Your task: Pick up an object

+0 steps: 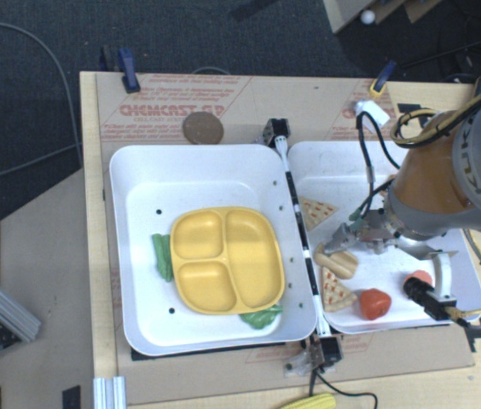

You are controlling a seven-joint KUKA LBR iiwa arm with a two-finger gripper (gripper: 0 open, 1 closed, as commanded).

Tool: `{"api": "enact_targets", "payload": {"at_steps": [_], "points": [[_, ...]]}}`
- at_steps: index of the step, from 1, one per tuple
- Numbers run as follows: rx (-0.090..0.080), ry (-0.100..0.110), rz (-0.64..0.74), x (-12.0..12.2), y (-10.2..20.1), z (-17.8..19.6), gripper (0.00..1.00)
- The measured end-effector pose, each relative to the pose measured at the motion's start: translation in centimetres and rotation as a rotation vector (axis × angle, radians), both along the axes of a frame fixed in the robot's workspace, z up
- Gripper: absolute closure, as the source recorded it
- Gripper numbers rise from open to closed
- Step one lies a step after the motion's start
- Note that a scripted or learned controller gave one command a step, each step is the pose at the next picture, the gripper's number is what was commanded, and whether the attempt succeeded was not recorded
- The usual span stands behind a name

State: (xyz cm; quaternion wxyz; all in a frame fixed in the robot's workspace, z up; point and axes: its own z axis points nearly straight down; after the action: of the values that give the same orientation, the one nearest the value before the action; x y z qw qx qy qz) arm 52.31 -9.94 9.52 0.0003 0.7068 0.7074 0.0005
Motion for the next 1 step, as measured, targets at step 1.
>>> {"api": "enact_targets", "payload": {"at_steps": [1], "points": [[-0.002, -0.006, -0.003, -3.24, 0.72, -0.82, 0.00]]}}
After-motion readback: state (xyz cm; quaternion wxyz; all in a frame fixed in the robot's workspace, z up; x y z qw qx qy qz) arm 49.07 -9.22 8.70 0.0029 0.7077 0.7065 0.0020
